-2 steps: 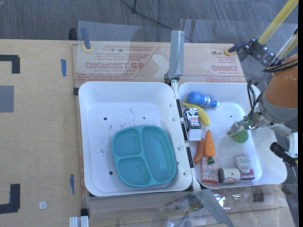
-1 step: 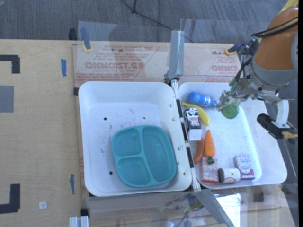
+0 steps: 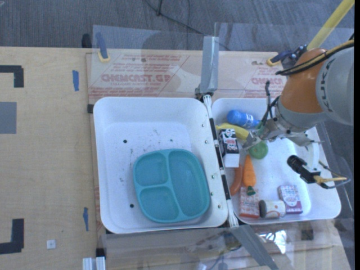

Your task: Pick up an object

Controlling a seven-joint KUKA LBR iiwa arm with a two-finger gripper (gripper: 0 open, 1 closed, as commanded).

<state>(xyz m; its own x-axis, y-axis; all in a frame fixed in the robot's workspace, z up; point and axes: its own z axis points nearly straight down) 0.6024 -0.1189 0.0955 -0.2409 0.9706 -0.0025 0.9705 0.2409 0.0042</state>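
We read the gripper (image 3: 260, 138) as low over the right bin (image 3: 332, 207), near the bin's far-left corner, wrist angled down toward the divider side. A green round object (image 3: 259, 149) sits right at the fingertips, on the near side of them and touching or nearly so; we can't tell from this slant whether the fingers are spread or closed, or whether they have anything between them. The yellow banana (image 3: 235, 131) lies just left of the tip, long axis running roughly along the bin's far edge, with the blue object (image 3: 240, 117) beyond it against the far wall. The orange carrot (image 3: 248, 170) lies nearer the bin's front, long axis running front to back along the left wall. Our call: green piece is the closest candidate, so the move turns on a short shift toward the near edge before closing. The left bin (image 3: 112, 122) holds a teal tray (image 3: 169, 187), well apart.
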